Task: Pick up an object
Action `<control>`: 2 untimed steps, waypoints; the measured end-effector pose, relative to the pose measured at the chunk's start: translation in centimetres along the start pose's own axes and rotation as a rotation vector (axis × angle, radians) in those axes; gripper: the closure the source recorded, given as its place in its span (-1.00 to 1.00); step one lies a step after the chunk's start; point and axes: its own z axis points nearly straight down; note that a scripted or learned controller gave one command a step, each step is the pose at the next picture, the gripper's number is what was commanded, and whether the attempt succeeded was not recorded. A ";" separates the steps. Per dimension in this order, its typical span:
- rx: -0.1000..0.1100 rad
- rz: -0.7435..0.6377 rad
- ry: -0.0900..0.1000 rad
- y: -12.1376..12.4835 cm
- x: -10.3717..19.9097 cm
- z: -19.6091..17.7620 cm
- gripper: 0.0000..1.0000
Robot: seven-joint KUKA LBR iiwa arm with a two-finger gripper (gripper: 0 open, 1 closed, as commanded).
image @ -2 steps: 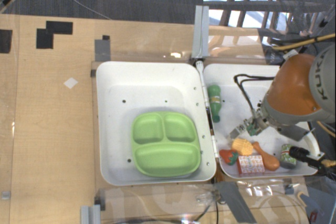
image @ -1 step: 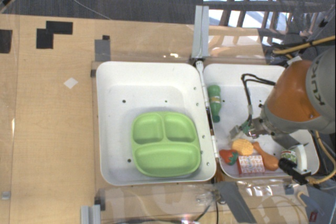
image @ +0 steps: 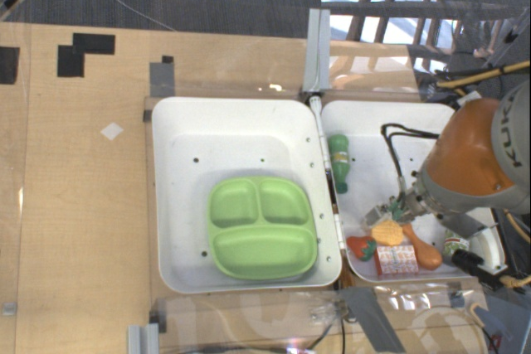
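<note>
Low in the right bin, the end effector hangs just above a cluster of toy food, and how far it is parted I cannot tell, since the wrist and orange band cover most of it; nothing can be seen held in it.

Going by size: the desk carries both white bins side by side. The left bin holds a green divided plate, lying flat toward its near side and well apart from the arm, which reaches in from the right and hides much of the right bin's far half.

Smaller things lie in the right bin. A green bottle rests along the left wall, probably rolled there, clear of the arm and open to approach. Near the front wall sit a red-and-white box, a brown drumstick-shaped piece, a round yellow waffle-like piece and a red piece, all touching or nearly so.

That crowding is the likely obstacle: closing on the yellow piece, the nearest candidate, risks nudging its neighbours, and the front wall leaves little room.
</note>
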 end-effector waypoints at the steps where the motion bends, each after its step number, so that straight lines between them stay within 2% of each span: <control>1: -0.001 -0.004 0.007 0.2 0.2 -1.1 1.00; 2: 0.000 -0.004 0.007 0.2 0.2 -1.1 -1.00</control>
